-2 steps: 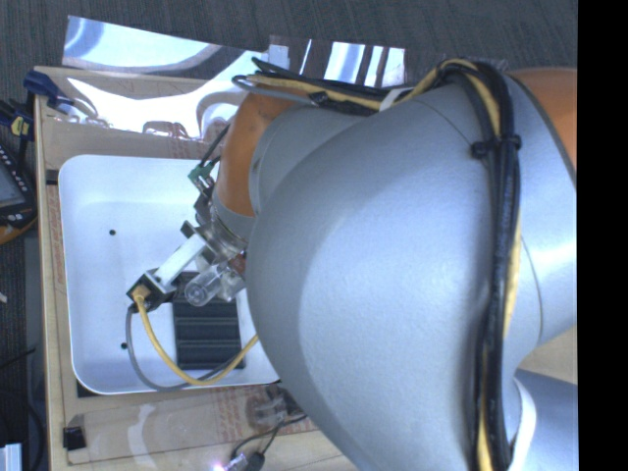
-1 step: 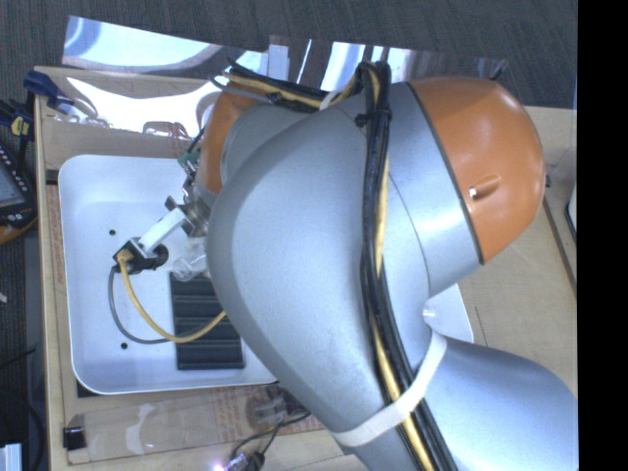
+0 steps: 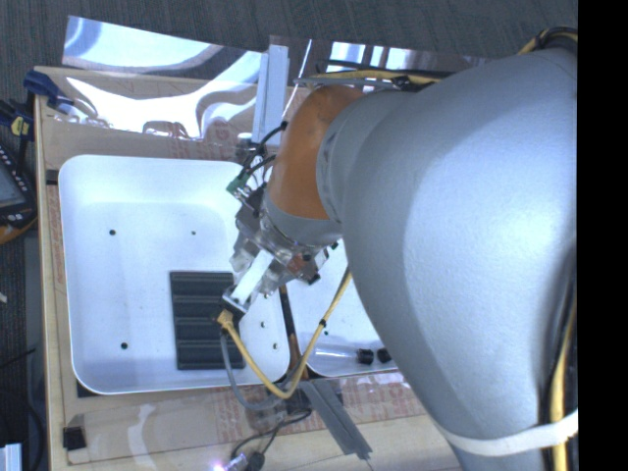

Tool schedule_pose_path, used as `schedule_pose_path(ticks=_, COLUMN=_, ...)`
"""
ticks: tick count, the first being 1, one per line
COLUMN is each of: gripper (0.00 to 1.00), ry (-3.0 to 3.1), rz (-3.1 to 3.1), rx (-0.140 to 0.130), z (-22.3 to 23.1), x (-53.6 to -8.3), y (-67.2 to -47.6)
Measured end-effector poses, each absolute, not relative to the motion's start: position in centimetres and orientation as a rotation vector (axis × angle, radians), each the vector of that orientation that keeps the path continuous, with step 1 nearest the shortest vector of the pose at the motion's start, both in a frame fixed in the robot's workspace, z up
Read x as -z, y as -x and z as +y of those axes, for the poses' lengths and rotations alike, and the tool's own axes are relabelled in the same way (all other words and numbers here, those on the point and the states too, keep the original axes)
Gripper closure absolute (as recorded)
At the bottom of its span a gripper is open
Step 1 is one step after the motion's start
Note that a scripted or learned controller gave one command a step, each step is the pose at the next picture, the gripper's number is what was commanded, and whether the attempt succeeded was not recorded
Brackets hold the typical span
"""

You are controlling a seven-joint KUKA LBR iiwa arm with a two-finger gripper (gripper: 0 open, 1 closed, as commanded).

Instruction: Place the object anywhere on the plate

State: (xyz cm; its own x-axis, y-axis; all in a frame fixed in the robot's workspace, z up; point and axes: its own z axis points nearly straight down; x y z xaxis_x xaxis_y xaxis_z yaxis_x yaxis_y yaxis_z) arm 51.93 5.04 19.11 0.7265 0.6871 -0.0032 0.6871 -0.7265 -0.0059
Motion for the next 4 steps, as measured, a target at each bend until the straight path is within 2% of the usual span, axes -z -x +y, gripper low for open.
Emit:
schedule_pose_path(ticks=1, gripper=1.00, ry=3.067, rz=-0.673, rx=-0.009, z=11.7, x=-15.6, y=-55.8)
schedule_pose_path(ticks=2, gripper=1.00, ry=2.977, rz=-0.992, rx=-0.007, z=4.8, x=-19.0, y=-61.0)
schedule_pose_path(ticks=3, gripper=1.00, ry=3.124, rz=-0.322, rx=-0.007, z=12.1, x=-9.9, y=-60.9)
schedule_pose_path(ticks=4, gripper=1.00, ry=3.069, rz=-0.642, rx=-0.010, z=7.1, x=-19.1, y=-53.9)
